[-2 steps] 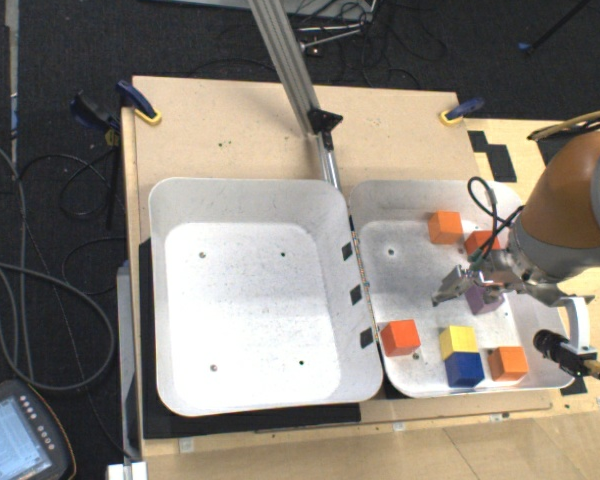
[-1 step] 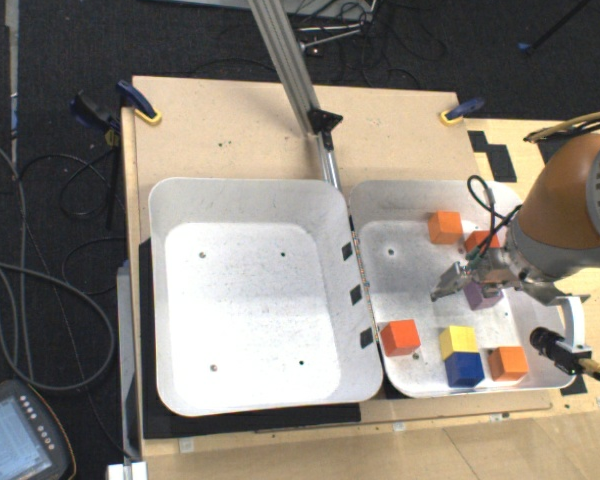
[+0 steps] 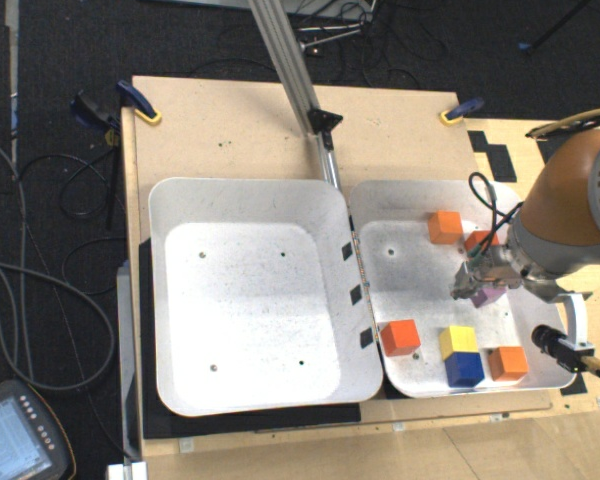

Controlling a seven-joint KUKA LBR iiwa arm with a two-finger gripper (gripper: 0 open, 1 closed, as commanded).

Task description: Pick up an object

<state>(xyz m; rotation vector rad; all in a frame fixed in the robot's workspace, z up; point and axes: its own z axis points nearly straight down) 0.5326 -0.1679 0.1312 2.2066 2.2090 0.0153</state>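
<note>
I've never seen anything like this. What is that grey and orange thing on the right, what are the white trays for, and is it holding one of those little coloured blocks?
You are looking down at a slant from one camera fixed above a workbench. The grey and orange shape on the right is a robot arm, reaching in over the right bin. At its end is the tool, its grasping part, lowered into that bin. The left bin sits beside it. In the right bin lie small blocks: an orange block near the top, another orange block at the lower left, a yellow block, a blue block and a third orange block. Something purple peeks out by the tool, but I cannot tell if it is gripped.
</note>
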